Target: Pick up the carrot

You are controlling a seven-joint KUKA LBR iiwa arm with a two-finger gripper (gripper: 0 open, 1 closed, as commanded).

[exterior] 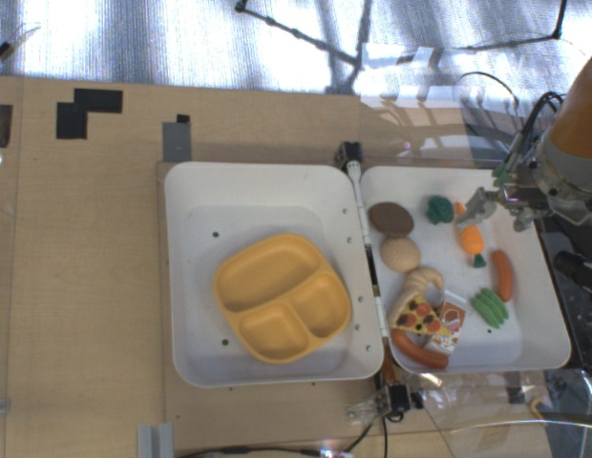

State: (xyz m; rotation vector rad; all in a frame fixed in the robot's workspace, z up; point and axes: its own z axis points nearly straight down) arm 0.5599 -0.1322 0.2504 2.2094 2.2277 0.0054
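Two white bins [181, 284] on tan bench [76, 284]

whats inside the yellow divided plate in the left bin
Nothing shows in the yellow plate: all three compartments look bare. It sits in the left bin. Whatever lies under the plate is covered, so I cannot tell.

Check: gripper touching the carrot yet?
Cannot tell. In the camera view the gripper sits right at the carrot's top end; no clear gap or contact shows.
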